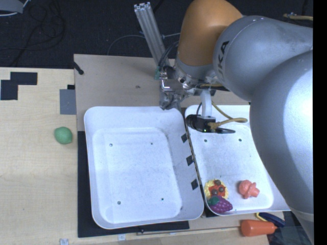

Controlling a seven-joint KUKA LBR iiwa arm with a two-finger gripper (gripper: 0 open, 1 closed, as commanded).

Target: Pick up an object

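Two white bins sit side by side on the counter (41, 152). Going left to right: a green ball (64, 135) lies outside them, the left bin (97, 119) comes next, and the right bin (265, 200) keeps a yellow toy (215, 189), purple grapes (222, 205) and a pink toy (248, 188) in its near corner. The pincer (168, 93) hangs at the bins' far edge, so these toys lie well apart from it, toward the camera. Whether it holds anything, I cannot tell.

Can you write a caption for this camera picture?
Grey robot arm reaches over two white bins; toys sit in the right one.

Even overhead light, soft focus, glare on arm (265, 50).
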